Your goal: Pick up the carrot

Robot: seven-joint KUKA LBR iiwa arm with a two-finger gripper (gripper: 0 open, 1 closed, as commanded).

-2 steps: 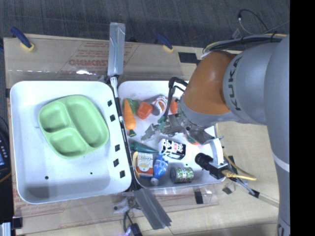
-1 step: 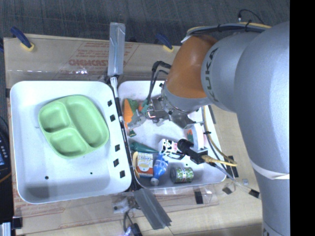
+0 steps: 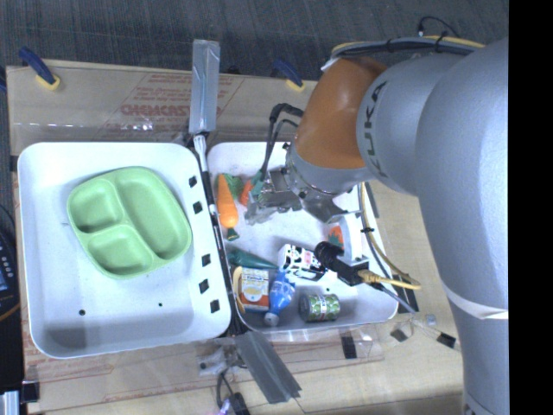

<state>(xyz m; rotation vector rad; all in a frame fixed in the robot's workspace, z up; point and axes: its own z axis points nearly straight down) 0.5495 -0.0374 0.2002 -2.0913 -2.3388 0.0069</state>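
Against the left wall of the right bin (image 3: 380, 316), toward its far corner, you see the carrot (image 3: 226, 202) lying lengthwise. Your claw (image 3: 263, 204) hangs just beside it on the right; whether it is clenched or released, you cannot tell.

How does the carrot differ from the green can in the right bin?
The carrot is orange, long and tapered; the green can is short and round. The carrot lies at the bin's left wall beside the end effector; the can lies at the near edge, farther from it. Both lie on their sides.
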